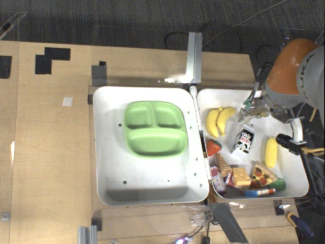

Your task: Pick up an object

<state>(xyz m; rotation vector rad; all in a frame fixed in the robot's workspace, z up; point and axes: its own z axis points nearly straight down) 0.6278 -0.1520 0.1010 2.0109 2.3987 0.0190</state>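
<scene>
tool (252, 107) low in right white bin (303, 187), grip state cannot tell | beside yellow plastic bananas (219, 120) | risk: curved skin slips out, nudges black-and-white carton (245, 141)

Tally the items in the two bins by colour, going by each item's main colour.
Green: 1, the divided plate
Yellow: 2, the banana bunch and the corn cob
White: 1, the small carton
Red: 1, the strawberry
Mixed pile along the right bin's near edge: too jumbled to count
Total: 5, plus the pile

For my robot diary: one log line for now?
gripper above right bin | nearest: bananas | green tray in left bin
</scene>
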